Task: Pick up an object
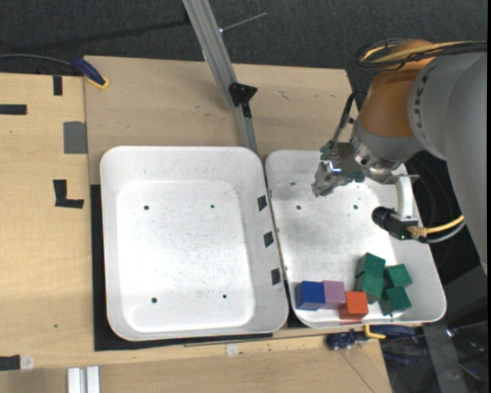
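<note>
We see the end effector (pixel 326 180) over the right bin's (pixel 311 219) far end, nothing in it; finger state we cannot tell. Blocks sit clustered at the near edge: blue block (pixel 311 294), purple block (pixel 334 292), orange block (pixel 356 304), green blocks (pixel 384 282). Likely light, rigid; we'd grip the blue block's flat sides. Neighbours touching and the bin wall crowd access.
</note>
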Robot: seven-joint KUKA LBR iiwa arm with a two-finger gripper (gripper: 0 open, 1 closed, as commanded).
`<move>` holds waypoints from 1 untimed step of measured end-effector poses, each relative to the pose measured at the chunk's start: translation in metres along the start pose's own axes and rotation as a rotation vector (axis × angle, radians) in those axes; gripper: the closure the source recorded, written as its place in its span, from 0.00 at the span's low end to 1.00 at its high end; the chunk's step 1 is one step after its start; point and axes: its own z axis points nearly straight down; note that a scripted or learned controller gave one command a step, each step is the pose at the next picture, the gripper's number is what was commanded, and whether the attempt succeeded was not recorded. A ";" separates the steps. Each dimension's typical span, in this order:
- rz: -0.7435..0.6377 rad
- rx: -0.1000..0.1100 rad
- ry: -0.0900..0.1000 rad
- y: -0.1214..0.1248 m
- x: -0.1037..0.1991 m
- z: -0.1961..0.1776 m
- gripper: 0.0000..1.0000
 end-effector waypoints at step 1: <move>-0.001 -0.004 0.000 0.002 0.007 -0.062 1.00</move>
